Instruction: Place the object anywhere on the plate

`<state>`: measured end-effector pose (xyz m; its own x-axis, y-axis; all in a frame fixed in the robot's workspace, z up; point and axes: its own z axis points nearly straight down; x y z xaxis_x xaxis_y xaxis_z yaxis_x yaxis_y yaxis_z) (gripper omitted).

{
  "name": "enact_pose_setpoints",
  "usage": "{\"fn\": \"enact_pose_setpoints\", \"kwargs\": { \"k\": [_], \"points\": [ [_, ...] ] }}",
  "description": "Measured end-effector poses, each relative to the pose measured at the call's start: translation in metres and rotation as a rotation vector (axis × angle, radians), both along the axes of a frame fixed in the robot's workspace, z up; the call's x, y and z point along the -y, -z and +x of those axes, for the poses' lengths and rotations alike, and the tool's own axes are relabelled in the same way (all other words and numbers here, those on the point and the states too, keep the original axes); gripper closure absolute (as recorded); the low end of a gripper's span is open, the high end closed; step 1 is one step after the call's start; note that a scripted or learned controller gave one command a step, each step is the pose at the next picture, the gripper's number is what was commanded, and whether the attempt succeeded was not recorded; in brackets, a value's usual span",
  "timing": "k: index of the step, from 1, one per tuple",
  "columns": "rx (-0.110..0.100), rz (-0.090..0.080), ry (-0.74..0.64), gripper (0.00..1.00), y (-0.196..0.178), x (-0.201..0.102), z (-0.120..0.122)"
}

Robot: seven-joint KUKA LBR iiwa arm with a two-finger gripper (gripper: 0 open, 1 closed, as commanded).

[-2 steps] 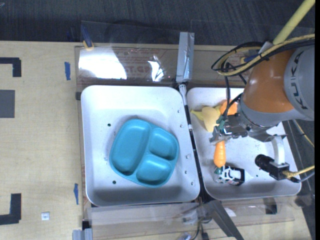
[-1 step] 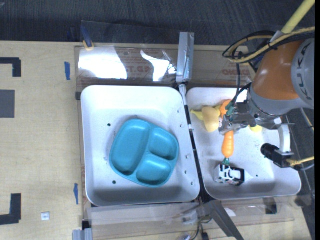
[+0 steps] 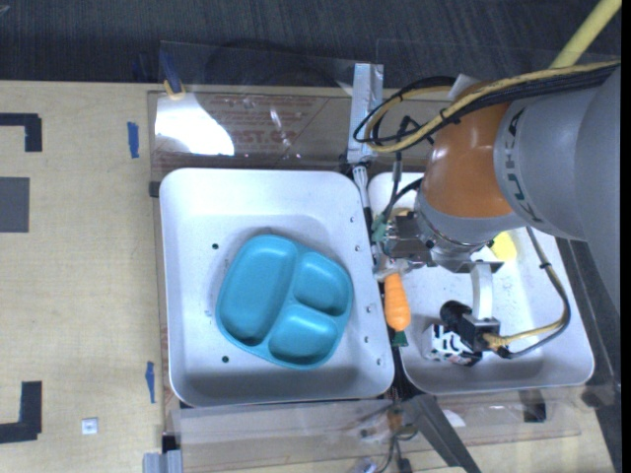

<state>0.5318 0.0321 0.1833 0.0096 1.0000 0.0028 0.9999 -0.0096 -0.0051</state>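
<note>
A blue plate (image 3: 284, 299) with three compartments lies in the left bin (image 3: 197, 215), nothing on it. A small orange carrot (image 3: 395, 304) with a green stem end pointing toward the front hangs over the rim between the two bins. Its upper end sits between the fingers of my gripper (image 3: 393, 269), which is shut on it. The grey wrist with the orange band (image 3: 463, 175) stands above the right bin (image 3: 532, 363) and hides most of the gripper body.
A yellow object (image 3: 504, 245) lies in the right bin, partly hidden behind the wrist. A clear plastic sheet (image 3: 256, 116) stands behind the left bin. Tan bench surface (image 3: 69, 294) extends to the left.
</note>
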Motion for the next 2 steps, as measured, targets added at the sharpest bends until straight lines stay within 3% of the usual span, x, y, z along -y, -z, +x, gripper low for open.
{"fn": "enact_pose_setpoints", "kwargs": {
  "k": [1,2],
  "points": [
    [0.001,-0.002,0.005,0.00,-0.0005,0.0033,0.0003],
    [0.002,-0.002,0.004,1.00,-0.0102,0.0027,0.0010]
  ]
}}
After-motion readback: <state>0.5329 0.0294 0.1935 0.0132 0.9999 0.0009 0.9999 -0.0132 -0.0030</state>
